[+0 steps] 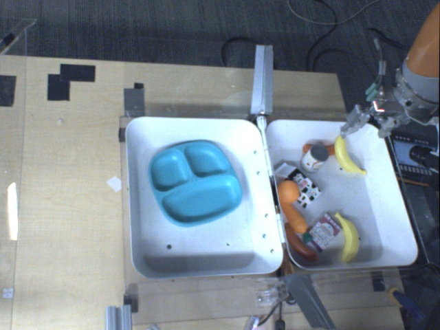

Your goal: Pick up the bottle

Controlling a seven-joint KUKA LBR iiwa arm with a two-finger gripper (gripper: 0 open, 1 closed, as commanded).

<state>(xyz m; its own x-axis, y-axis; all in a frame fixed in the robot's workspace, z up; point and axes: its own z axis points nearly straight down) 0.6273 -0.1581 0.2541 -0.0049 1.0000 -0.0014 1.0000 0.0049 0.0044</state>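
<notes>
The gripper [368, 115] hovers at the right bin's [385, 205] two o'clock corner; whether its fingers are open or closed I cannot tell. The bottle [324, 232] lies tilted near the bin's six o'clock edge, touching a banana [348, 236] at its three o'clock. The left bin [137, 184] holds a blue divided tray [196, 182].

Grey arm with orange band entering from upper right, claw [366, 117] angled down-left, holding nothing

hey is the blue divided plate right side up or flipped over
Right side up: the blue plate shows its three compartments facing up, in the left bin.
</notes>
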